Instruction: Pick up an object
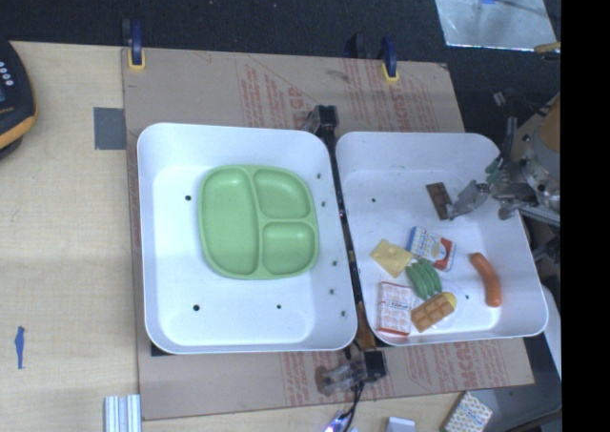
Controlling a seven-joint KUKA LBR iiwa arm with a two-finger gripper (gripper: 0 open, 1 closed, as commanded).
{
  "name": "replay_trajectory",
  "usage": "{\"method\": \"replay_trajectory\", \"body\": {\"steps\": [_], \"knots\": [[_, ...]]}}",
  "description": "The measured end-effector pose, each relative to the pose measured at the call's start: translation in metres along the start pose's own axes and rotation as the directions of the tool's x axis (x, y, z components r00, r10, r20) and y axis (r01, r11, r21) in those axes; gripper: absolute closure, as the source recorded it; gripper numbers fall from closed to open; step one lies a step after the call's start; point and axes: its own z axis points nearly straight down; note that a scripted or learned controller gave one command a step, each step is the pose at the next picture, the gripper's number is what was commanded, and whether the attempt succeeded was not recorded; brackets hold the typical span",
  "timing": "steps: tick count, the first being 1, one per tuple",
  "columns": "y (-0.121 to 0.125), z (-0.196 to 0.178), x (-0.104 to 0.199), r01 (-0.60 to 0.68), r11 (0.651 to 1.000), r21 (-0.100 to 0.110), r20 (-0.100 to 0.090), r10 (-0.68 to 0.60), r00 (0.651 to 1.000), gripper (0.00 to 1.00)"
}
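My gripper (464,203): upper right bin (400,149), grip state indiscernible. Nearest item: sausage (486,278), below and slightly right, long axis running roughly away from me.

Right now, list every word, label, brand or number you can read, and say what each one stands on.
None can be read.
Red print on the cardboard sheet under the bins: too blurred.
Red-and-white packet: print too small.
Blue, white and red packet: print too small.
Dark device at the left edge: markings too small.
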Motion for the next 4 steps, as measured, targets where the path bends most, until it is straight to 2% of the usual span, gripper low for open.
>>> {"method": "replay_trajectory", "body": {"steps": [1,2,3,4], "knots": [[0.051,0.071,0.0,0.005,1.0,-0.002,0.002,-0.005,1.0,0.0],[0.05,0.057,-0.002,0.005,1.0,-0.002,0.003,-0.005,1.0,1.0],[0.05,0.057,-0.001,0.005,1.0,-0.001,0.003,-0.005,1.0,0.0],[0.062,0.068,0.024,0.005,1.0,-0.002,0.002,-0.005,1.0,0.0]]}}
